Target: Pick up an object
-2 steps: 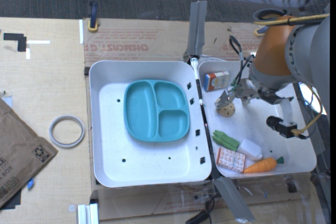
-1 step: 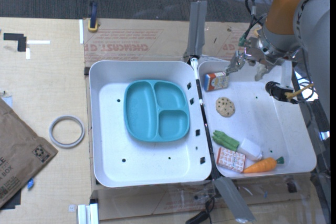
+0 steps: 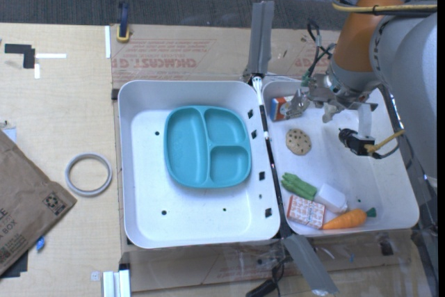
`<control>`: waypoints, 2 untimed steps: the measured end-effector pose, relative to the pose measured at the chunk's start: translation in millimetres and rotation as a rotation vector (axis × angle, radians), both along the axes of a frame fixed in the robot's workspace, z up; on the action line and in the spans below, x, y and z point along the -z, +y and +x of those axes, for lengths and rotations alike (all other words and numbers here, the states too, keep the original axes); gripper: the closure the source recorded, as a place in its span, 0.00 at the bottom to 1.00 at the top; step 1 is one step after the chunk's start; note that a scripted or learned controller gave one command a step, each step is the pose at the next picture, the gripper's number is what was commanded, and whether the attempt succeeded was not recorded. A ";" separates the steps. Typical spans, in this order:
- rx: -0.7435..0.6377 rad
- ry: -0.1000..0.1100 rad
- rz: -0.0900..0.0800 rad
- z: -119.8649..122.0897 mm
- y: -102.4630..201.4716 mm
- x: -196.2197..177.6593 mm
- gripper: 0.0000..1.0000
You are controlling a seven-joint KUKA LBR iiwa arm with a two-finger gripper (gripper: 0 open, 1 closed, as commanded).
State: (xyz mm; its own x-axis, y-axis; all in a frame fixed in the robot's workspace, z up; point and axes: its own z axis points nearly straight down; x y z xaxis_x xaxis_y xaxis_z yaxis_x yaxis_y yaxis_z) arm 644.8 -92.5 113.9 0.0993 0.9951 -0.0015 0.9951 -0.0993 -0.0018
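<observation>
because the pickable things lie in the right white bin [image 3: 389, 181], the tool [image 3: 300, 105] hangs beside the small red-and-white carton [image 3: 279, 108], above the round brown cookie [image 3: 299, 142]; its opening i cannot tell.

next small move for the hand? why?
Probably lower the hand straight down onto the red and white carton. It sits over the right bin's back left corner, right beside that carton, and nothing shows in its grip. The cookie lies nearer the camera, apart.
</observation>
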 end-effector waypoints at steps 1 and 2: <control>-0.090 0.001 0.001 -60.9 -1.4 23.1 0.00; -0.086 0.001 0.000 -60.8 -2.8 14.0 1.00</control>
State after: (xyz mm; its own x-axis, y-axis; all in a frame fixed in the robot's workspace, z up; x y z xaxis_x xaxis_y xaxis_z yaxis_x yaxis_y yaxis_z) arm 584.0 -95.3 99.9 0.0139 0.9999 -0.0011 0.9999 -0.0139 -0.0024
